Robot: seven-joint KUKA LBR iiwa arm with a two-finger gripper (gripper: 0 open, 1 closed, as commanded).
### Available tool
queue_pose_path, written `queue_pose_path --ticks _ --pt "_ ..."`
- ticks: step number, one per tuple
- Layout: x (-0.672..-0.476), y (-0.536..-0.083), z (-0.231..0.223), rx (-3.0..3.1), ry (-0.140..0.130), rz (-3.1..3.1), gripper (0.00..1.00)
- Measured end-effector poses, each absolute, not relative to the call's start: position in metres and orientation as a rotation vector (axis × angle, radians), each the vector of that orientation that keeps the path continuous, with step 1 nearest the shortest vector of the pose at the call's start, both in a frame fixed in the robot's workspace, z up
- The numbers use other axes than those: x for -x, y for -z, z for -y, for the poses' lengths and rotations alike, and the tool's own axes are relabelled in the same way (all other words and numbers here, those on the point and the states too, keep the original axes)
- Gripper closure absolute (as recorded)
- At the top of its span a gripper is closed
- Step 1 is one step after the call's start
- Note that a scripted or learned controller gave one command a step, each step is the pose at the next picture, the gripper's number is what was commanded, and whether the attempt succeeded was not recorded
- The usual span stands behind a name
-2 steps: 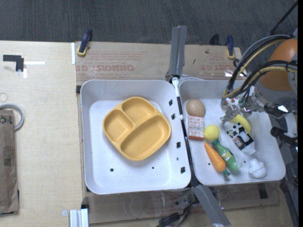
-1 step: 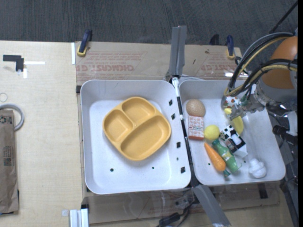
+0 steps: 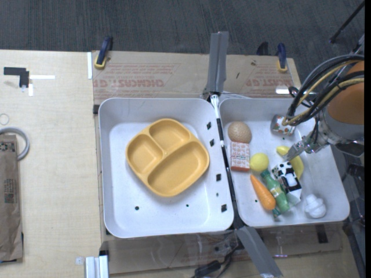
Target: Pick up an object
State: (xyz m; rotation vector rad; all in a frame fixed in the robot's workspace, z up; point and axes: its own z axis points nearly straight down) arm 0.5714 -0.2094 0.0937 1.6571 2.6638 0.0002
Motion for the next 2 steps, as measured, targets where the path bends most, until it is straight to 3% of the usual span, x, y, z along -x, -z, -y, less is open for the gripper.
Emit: queue_pose_path --ticks 1,2 --pt "-0.59 -0.245 0.177 -1.598 0.002 -2.702 1.0" --pt "-0.594 -0.296 0.158 -1.399 0.002 -2.809 1.0"
